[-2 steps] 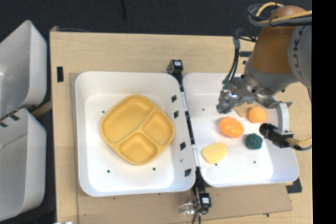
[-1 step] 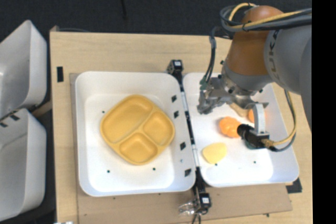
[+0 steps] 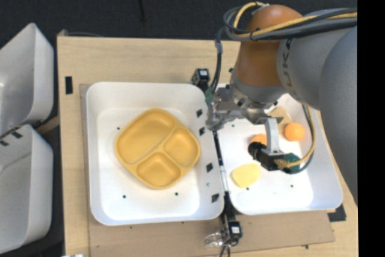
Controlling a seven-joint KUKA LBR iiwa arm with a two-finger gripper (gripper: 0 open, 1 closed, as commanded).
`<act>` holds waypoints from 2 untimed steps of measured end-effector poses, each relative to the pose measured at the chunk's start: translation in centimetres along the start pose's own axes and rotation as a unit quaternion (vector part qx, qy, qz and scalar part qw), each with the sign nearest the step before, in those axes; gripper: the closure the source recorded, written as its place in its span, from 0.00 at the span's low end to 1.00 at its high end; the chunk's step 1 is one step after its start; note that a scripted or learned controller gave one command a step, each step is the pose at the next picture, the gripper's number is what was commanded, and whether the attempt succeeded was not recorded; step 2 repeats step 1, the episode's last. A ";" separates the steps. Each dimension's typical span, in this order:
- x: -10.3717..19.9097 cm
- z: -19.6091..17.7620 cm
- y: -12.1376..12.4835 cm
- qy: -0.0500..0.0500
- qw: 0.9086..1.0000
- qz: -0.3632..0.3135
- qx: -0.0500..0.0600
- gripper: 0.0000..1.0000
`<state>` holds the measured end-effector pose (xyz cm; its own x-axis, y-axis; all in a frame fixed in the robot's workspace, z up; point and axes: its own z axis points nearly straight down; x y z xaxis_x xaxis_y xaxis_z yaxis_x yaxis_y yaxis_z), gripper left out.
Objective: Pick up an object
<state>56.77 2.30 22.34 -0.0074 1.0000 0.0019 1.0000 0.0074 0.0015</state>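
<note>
My gripper [image 3: 214, 117] hangs over the left edge of the right bin [image 3: 301, 198], close to the divider between the two bins. In that bin a flat pale yellow piece [image 3: 245, 176] lies near the front left. An orange ball [image 3: 295, 131] rests towards the right, and a smaller orange thing [image 3: 258, 140] peeks out partly hidden behind the wrist hardware. In the left bin [image 3: 99, 189] a yellow divided plate [image 3: 157, 147] lies flat in the middle. Nothing shows held at the gripper.
The grey arm with its orange band [image 3: 264, 63] covers the back half of the right bin. White containers [image 3: 24, 81] stand off the bench at the left. The wooden bench edge [image 3: 72, 147] frames the bins.
</note>
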 end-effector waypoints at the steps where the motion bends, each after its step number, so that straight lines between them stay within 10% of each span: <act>1: 4.6 -0.5 0.0 0.000 1.000 0.001 0.001 1.00; 2: 4.6 -0.5 0.0 0.000 1.000 0.001 0.001 1.00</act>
